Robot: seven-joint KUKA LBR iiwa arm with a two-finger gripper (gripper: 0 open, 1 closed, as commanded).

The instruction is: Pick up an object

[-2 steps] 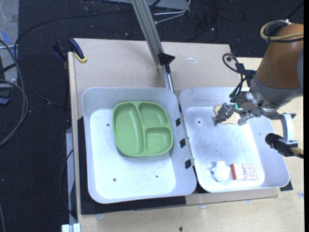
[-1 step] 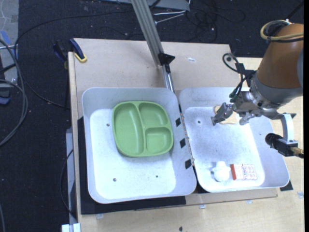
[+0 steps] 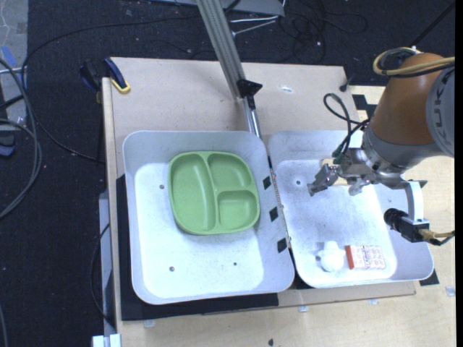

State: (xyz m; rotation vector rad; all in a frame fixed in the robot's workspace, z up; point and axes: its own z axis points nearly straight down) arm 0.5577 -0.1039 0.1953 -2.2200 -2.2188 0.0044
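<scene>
Pale wooden bench (image 3: 181, 92) on dark speckled floor. Left shallow white bin (image 3: 152, 266): smooth green three-compartment plastic tray (image 3: 214, 192), rounded corners. Right shallow white bin (image 3: 304, 215): small round white lump (image 3: 331, 257) just beside flat red-and-white printed packet (image 3: 366, 257), long axis left-right, near front wall. Tool (image 3: 334, 181) hangs above mid-bin, holding nothing; finger gap too blurred to tell.

Matt green plastic plate (image 3: 214, 192); speckled white bins (image 3: 145, 266).

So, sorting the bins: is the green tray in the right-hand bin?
No, the green tray lies in the left bin.
</scene>
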